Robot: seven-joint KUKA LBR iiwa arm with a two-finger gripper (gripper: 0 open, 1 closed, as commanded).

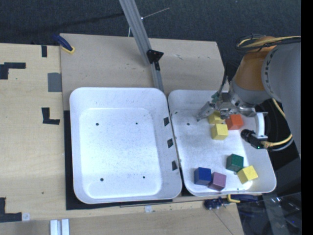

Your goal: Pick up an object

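Down in the right bin, the fingers sit over a cluster of blocks.

Whether the fingers are spread or pressed together cannot be told (the wrist hides most of them); no block shows between them. Just beneath lies a yellow block, a smaller yellow block beside the tips, and an orange block touching that group on the right. Farther toward the near rim of the right bin are a green block, another yellow cube, a blue block and a purple block side by side. The left bin sits next to it on the wooden desk.
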